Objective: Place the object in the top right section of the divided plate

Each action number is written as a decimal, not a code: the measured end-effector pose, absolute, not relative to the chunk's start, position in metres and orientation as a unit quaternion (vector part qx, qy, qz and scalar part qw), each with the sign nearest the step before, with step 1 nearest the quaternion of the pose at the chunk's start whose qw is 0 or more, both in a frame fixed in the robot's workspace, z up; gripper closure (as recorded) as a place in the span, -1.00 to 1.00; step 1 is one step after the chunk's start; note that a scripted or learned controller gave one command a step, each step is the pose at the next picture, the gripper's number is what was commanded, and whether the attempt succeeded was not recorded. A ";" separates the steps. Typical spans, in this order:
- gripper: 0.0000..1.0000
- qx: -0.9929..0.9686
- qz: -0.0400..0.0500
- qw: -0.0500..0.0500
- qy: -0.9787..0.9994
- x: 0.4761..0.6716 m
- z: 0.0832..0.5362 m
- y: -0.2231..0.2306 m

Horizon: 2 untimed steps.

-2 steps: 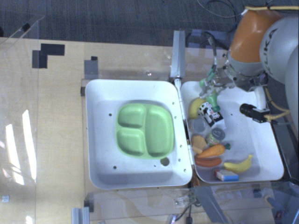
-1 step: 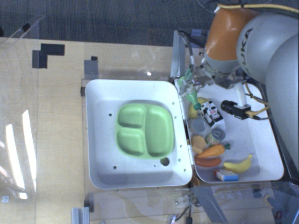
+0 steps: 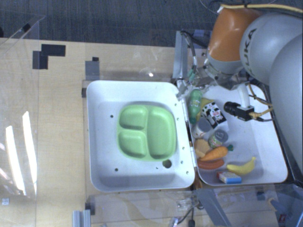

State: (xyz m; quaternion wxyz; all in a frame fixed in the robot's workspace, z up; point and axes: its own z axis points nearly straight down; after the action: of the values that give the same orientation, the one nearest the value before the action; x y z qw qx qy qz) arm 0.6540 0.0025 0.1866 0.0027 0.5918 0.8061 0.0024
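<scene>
Hand point(image 3: 189, 85) over left edge of right bin point(image 3: 265, 150), directly above green bottle point(image 3: 194, 105); grip state cannot tell. Bottle long axis runs near-far. Divided plate point(image 3: 147, 131) in left bin point(image 3: 99, 126), leftward of hand

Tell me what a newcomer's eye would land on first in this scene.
The bright green divided plate sits alone in the left bin. The big grey and orange arm looms over the right bin, where toy food is heaped: a banana, a carrot, a green bottle.
</scene>
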 end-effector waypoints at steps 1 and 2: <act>-1.00 0.530 0.002 0.002 0.848 0.586 0.186 0.065; -1.00 0.413 0.003 0.004 0.911 0.644 0.187 0.069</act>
State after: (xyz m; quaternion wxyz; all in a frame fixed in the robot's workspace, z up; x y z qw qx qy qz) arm 0.6437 0.0687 0.1868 0.0038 0.4128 0.9108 0.0027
